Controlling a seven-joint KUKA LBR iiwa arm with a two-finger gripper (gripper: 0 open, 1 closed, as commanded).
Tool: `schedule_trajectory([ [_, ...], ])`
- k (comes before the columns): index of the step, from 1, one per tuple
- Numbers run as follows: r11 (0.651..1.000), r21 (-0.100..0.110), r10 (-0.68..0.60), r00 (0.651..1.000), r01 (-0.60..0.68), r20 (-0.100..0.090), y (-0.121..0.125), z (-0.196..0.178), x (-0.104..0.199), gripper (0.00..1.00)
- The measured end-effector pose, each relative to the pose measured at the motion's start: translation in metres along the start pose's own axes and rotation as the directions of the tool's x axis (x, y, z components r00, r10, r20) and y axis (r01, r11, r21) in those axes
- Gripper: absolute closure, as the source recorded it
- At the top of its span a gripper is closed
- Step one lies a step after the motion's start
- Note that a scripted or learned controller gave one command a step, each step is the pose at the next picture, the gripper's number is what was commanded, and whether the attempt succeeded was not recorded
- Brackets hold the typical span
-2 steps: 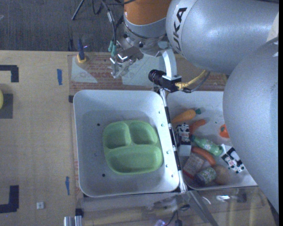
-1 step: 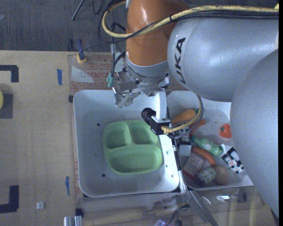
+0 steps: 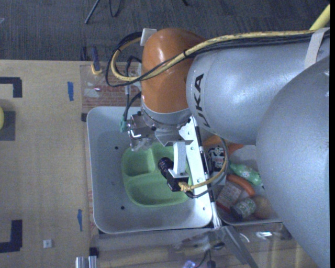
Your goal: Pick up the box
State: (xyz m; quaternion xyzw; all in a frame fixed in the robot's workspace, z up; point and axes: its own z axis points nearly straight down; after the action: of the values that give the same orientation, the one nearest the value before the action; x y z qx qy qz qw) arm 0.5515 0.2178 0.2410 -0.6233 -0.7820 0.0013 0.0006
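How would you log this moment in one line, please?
arm: over left bin | gripper: above green tray | right bin: mixed items

A robotics lab or test cell, by every sign; a large grey industrial robot arm (image 3: 251,89) with a glossy orange band (image 3: 165,68) and the lettering KUKA on its casing reaches across the work area; beneath it is a pale plywood bench (image 3: 42,172) marked with black painted corner brackets (image 3: 13,86) and short strips of blue tape (image 3: 70,90); two shallow white plastic bins (image 3: 104,209) sit side by side, one holding a green compartment tray (image 3: 141,183), the other a jumble of small toy-like food items (image 3: 246,201); dark grey carpet (image 3: 47,26) lies beyond the bench, with thin black stand legs (image 3: 99,9) on it.
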Motion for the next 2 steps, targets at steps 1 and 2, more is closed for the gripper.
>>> schedule_trajectory([
  [1, 0.992, -0.004, -0.127, 0.992, 0.127, 0.001, 0.05, 0.033, -0.042, 1.0],
  [2, 0.98, -0.004, 0.2, 0.98, -0.2, -0.001, 0.082, 0.07, -0.032, 1.0],
])
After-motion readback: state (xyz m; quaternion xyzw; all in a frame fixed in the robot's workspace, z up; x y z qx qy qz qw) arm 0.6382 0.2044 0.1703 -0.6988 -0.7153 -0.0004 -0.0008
